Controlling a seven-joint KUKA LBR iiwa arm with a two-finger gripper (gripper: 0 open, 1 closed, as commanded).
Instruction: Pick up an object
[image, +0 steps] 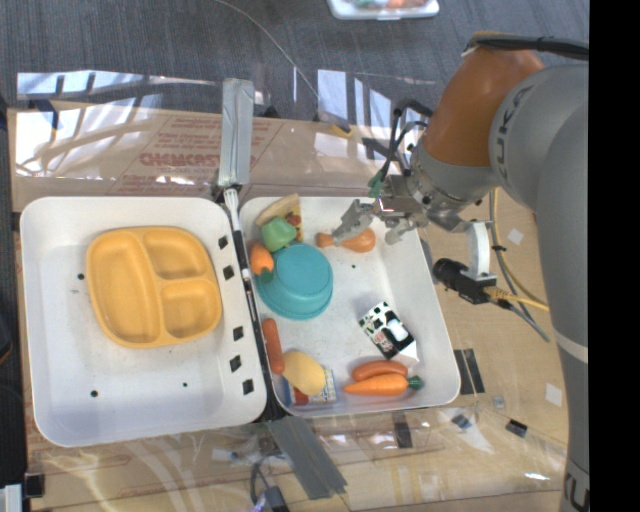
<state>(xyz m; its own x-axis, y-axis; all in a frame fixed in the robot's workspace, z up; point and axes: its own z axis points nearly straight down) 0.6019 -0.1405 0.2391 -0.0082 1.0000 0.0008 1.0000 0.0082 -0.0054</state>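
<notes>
My gripper (376, 222) hangs over the far side of the right bin (432, 330), its two grey fingers spread apart and open. An orange drumstick-shaped toy (350, 240) lies on the bin floor just below the left finger (352, 215), not between the fingers. Other objects in this bin are a teal bowl (298, 282), a green pepper (278, 234), a black-and-white patterned box (386, 330), two carrots (378, 378), a yellow lemon (305, 372) and a red sausage (272, 343).
The left bin (50, 400) holds a yellow divided plate (153, 285). A small orange piece (262, 260) and a bread-like slice (283, 210) sit by the right bin's left wall. The arm's cables (480, 285) hang beyond the right rim.
</notes>
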